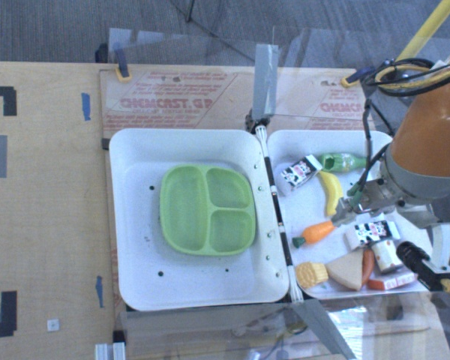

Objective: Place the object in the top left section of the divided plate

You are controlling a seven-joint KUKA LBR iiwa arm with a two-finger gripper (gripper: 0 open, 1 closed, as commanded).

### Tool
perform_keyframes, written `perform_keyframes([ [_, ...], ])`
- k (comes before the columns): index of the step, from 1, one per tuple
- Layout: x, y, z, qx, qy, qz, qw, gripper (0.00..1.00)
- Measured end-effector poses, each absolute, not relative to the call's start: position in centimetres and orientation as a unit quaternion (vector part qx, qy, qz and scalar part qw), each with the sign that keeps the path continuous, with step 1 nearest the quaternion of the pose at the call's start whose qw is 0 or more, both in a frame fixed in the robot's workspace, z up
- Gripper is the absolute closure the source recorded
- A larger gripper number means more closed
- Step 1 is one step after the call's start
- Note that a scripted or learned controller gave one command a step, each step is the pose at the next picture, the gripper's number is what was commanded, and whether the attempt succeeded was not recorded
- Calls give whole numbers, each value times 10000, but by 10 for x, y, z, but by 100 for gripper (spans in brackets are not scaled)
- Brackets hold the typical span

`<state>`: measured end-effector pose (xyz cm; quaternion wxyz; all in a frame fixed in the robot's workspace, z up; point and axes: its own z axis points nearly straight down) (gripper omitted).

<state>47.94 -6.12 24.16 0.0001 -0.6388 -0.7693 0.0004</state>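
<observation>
Carrot-shaped orange plastic toy with a green top (318,232) is seen in the right white bin (285,142), its long axis left-right, just left of the claw (350,207). Claw state cannot be told. Green three-section plastic plate (208,209) is seen well left.

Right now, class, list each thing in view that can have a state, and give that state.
divided plate: flat in left bin, sections bare
banana: lying in right bin
carrot: lying by the gripper
green bottle: on its side
gripper: low over right bin
</observation>
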Motion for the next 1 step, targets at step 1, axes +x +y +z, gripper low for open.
perform_keyframes([
  [1,480,-61,251,-6386,-7696,1,-10,100],
])
